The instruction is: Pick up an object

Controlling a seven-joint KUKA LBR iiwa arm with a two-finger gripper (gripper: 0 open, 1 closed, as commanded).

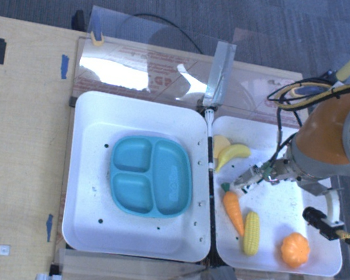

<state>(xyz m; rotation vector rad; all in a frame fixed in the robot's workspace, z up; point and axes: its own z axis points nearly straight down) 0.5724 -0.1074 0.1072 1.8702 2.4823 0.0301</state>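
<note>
1. The bench (8,141) holds two white bins side by side.
2. The left bin (91,122) has a blue plate (151,176) in it. The plate has three parts.
3. The right bin (327,261) holds four toy foods: a banana (231,155), a carrot (234,212), a corn cob (251,232) and an orange (295,250).
4. The banana lies at the back left of the right bin, close to the wall between the bins. It is curved, and its long side runs from lower left up to the right.
5. The carrot lies in front of the banana. Its green top points up and to the left, and its thin tip points down and to the right.
6. The corn cob sits just beside the carrot's tip. Its long side runs up and down in the view.
7. The orange sits near the front right corner, apart from the corn.
8. The gripper (248,179) hangs low between the banana and the carrot's green top. I cannot tell how its jaws are set or if they grip anything.
</note>
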